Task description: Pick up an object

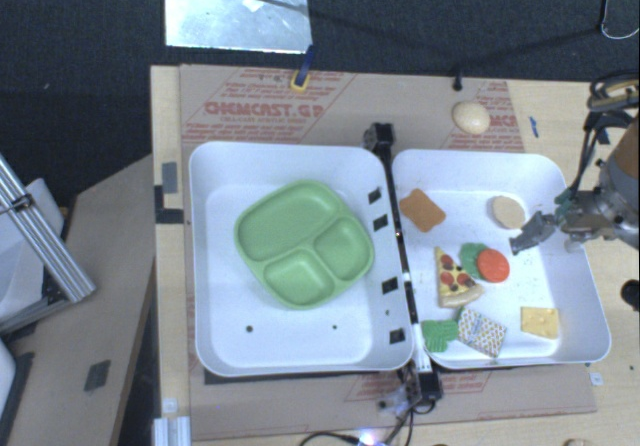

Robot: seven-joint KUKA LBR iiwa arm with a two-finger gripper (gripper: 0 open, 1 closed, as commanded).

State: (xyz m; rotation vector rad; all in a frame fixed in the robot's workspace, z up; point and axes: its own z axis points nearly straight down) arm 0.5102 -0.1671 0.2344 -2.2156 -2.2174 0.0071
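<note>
The right bin (560,174) holds several toy foods: a brown toast piece (422,210), a tan round cookie (508,211), a pizza slice (455,277), a red tomato (493,265) on a green leaf, a yellow cheese square (540,321), a patterned wafer (482,332) and a small green piece (439,334). My gripper (550,236) reaches in over the bin's right side, just right of the tomato and below the cookie. Its fingers are spread open with nothing between them.
A green divided plate (305,242) lies in the left bin (215,334). A beige egg-shaped object (471,116) rests on the cardboard behind the right bin. A black divider with clips runs between the two bins.
</note>
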